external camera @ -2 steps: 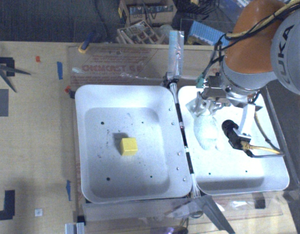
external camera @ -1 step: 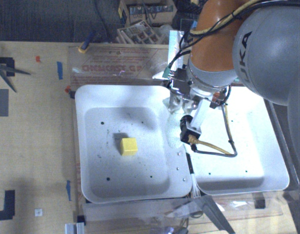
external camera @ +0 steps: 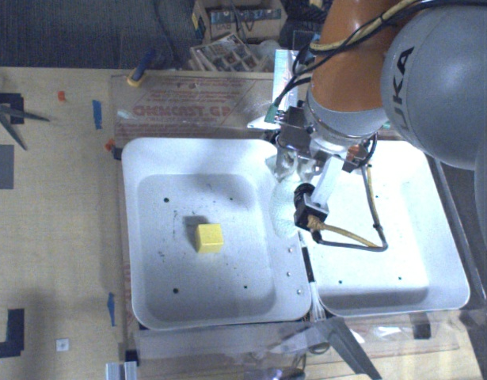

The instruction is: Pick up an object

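Bins are seen side by side on the bench: the left bin point(external camera: 148, 172) carries the task's thing, and the right bin point(external camera: 433, 236) is partly covered by the arm point(external camera: 433, 62), which is reaching in from the right. The gripper point(external camera: 294, 169) is placed over the ridge between both bins, near the far rim. The yellow block point(external camera: 210, 237) is lying on the floor of the left bin, well apart from the gripper, toward the left and nearer the camera. Nothing is seen held by the gripper.
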Motion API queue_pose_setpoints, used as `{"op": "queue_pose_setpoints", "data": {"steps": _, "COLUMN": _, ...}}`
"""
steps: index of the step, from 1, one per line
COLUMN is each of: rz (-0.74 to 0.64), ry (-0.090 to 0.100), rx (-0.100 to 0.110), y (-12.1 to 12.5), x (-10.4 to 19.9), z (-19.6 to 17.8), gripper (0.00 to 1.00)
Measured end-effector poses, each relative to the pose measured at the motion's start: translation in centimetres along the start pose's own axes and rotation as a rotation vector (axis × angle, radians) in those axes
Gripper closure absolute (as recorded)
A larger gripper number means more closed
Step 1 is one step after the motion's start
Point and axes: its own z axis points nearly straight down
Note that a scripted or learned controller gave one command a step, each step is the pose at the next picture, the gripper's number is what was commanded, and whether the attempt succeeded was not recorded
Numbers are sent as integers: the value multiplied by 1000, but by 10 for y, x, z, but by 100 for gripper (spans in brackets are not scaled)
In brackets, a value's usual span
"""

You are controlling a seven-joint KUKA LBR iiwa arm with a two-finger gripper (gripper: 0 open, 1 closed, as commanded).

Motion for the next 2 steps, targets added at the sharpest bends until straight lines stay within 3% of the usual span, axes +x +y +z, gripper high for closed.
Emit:
{"op": "queue_pose_setpoints", "data": {"steps": 1, "rz": -63, "ry": 1, "rx": 4, "y": -44, "x": -27, "z": 75, "gripper": 100}}
{"op": "queue_pose_setpoints", "data": {"steps": 2, "rz": -305, "ry": 7, "rx": -3, "y": -54, "x": -4, "z": 196, "gripper": 100}}
